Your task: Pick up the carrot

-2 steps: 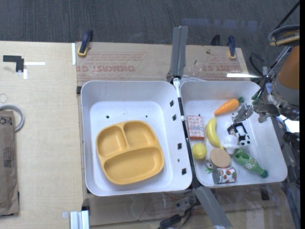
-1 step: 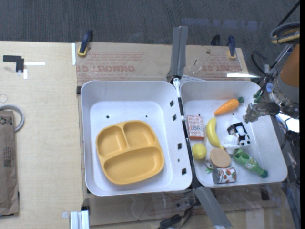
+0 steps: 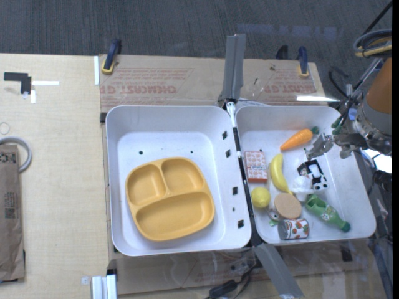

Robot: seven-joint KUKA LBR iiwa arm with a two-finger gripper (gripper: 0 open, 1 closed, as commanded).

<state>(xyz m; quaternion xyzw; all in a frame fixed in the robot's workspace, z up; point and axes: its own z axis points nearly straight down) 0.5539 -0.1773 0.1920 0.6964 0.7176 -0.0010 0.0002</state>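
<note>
The orange carrot (image 3: 296, 139) lies at a slant in the far part of the right bin (image 3: 268, 120), its green top pointing right. My gripper (image 3: 322, 146) hovers just right of the carrot's leafy end, above the bin floor. It looks open, with nothing between its fingers. The carrot sits apart from the other items.
Also in the right bin are a banana (image 3: 277, 172), lemon (image 3: 260, 197), red-and-white box (image 3: 255, 165), black-and-white toy (image 3: 312, 174), brown disc (image 3: 288, 205), can (image 3: 293, 228) and green bottle (image 3: 327, 213). A yellow divided plate (image 3: 170, 197) lies in the left bin (image 3: 124, 129).
</note>
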